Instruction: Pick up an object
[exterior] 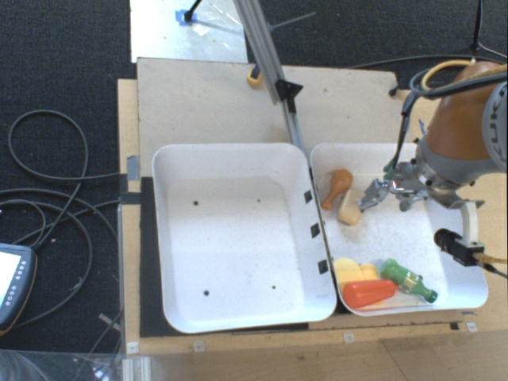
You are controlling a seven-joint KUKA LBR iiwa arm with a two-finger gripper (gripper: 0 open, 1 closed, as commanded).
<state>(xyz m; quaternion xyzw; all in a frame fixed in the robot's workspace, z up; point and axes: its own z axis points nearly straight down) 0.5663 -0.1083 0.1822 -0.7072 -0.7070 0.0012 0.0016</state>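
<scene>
In the right bin (475,292) lie a brown drumstick-shaped toy (339,186) and a beige block (349,212) near the left wall. At the front edge are a yellow piece (354,271), an orange-red carrot-like piece (369,293) and a green bottle (409,281). My gripper (390,199) hangs over the bin's middle back, just right of the beige block. Its silver fingers (371,197) are spread open, and nothing is between them.
The left bin (163,213) sits beside the right one, with a shared wall carrying black clips (315,230). A slanted metal pole (266,46) crosses the back of the bench. Cables and a pendant (12,280) lie on the floor at left.
</scene>
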